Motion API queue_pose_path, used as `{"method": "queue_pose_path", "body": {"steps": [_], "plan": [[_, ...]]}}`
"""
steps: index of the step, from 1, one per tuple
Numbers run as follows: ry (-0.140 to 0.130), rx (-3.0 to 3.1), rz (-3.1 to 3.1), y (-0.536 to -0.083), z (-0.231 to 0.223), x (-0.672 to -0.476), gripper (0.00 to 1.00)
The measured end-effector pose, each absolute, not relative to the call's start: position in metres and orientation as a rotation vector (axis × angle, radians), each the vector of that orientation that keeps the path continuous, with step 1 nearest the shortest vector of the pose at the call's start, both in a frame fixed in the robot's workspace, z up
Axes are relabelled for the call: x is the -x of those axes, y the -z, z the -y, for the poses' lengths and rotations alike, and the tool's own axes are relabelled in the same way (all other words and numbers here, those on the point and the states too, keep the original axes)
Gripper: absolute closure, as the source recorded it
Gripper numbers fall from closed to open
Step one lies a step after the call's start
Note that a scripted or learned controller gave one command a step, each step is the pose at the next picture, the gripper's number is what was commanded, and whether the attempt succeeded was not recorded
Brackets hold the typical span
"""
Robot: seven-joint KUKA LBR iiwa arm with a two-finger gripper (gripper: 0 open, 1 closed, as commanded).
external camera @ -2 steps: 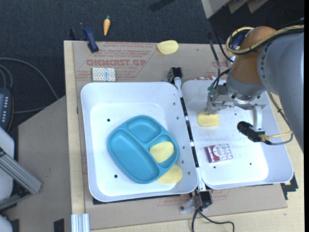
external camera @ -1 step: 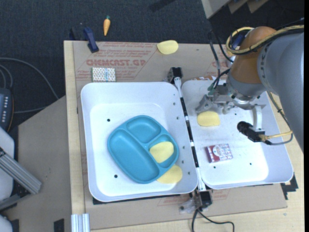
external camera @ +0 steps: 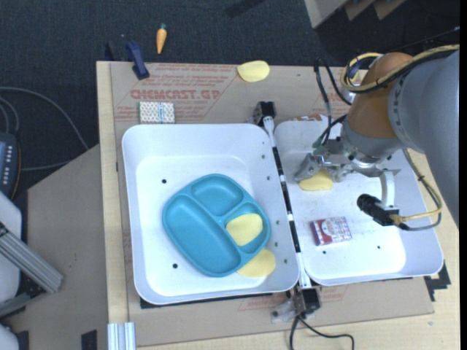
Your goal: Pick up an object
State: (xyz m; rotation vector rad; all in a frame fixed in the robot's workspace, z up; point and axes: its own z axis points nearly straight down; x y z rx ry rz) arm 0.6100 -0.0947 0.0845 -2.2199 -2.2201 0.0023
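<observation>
I have the arm [external camera: 408, 100] reaching in over the right bin [external camera: 408, 265], with the pincer [external camera: 315, 172] low above the bin floor near its upper left part. How far the pincer is open I cannot tell from this slant, and I see nothing clearly held in it. The nearest thing to take is the yellow piece [external camera: 317, 184], lying directly below the pincer's tip, touching or nearly so. To do this step well, I judge I should centre over the piece, come straight down until the tips bracket it, and close gently, since it sits flat and could slide away. The piece looks small, pale yellow, rounded and low, soft-edged like a toy food slice. Further from the pincer, toward the bin's near side, lies a small red-and-white packet [external camera: 330, 231].
</observation>
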Motion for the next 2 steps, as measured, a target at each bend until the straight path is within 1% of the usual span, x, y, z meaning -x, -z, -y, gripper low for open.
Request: {"method": "queue_pose_path", "body": {"steps": [1,2], "plan": [[0.002,2.225,2.225,-0.0968,0.0954,-0.6117,1.00],[0.001,2.224,2.225,-0.0967,0.0954,-0.6116,0.00]]}}
